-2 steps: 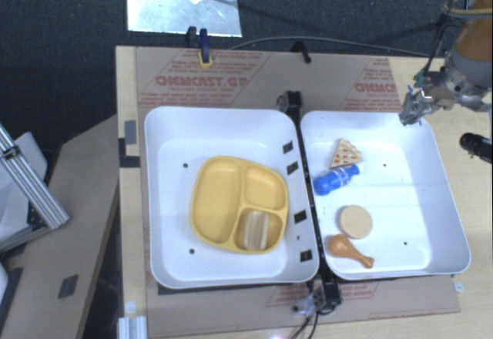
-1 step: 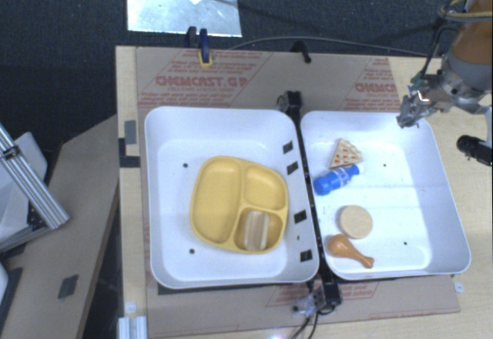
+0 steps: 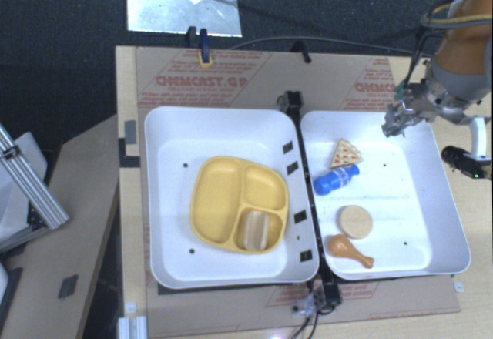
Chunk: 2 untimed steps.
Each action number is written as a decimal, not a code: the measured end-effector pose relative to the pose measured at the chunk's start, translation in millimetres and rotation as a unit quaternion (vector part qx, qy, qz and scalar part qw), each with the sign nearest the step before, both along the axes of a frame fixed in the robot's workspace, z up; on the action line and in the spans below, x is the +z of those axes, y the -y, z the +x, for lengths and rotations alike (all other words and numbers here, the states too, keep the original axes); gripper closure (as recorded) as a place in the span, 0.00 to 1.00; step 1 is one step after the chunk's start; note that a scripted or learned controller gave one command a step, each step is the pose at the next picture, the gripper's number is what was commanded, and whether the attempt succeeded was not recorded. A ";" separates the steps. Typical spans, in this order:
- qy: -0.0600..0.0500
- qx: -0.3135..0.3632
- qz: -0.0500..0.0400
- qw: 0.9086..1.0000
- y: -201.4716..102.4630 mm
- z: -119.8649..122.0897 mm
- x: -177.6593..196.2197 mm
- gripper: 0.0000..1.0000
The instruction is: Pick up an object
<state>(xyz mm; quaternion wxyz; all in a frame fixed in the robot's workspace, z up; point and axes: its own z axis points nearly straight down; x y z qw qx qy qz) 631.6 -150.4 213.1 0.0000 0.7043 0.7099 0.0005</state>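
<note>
Fingers (image 3: 397,120) poised over the far right corner of the right bin (image 3: 441,199), open or closed impossible to tell at this slant. Nearest of 4 candidates — tan wedge (image 3: 346,152), toward the divider and the view's lower left, just beside a blue bottle (image 3: 336,179) with its long axis slanting up toward the wedge. Likely next: a short move inward and down, wedge first.

yellow plate (image 3: 223,199), blue bottle (image 3: 336,179), white bins (image 3: 166,129), tan disc (image 3: 356,221)
</note>
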 end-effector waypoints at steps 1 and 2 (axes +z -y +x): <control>-0.001 0.000 0.000 1.000 -50.9 -20.7 -7.7 1.00; 0.000 0.000 0.001 1.000 -97.1 -38.5 5.9 1.00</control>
